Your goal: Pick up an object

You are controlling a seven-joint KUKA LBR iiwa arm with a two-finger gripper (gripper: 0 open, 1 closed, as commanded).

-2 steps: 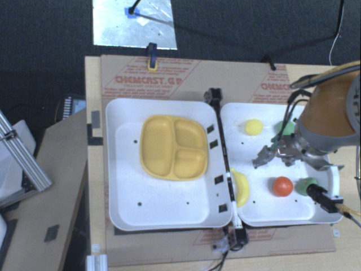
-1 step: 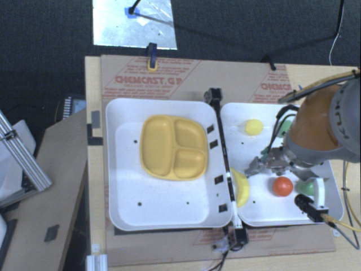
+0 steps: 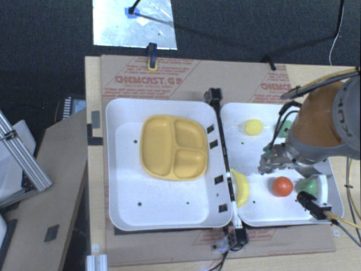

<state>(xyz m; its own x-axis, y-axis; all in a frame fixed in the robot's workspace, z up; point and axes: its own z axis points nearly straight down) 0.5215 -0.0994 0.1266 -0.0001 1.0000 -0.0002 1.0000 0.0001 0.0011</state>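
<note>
Two shallow white bins are seen side by side on the counter (image 3: pixel 186 75), which is lined with printed cardboard. The right bin (image 3: pixel 248 210) is taken as landmark. In its far part, a small yellow ball (image 3: pixel 254 127) is seen lying on the floor of the bin. Near its front, an orange-red ball (image 3: pixel 282 186) is seen, with a green object (image 3: pixel 311 183) just beside it toward the bin's right wall; the shape of the green object cannot be made out. A yellow curved piece (image 3: pixel 241 187) is seen against the bin's left wall. The end effector (image 3: pixel 271 164) is positioned over the middle of the right bin, just behind the orange-red ball and apart from the yellow ball. Whether it is open or closed cannot be told, and nothing is visibly gripped by it. In the bin to the left of the right bin (image 3: pixel 121 208), a yellow divided plate (image 3: pixel 172 147) is seen lying flat near its centre.
</note>
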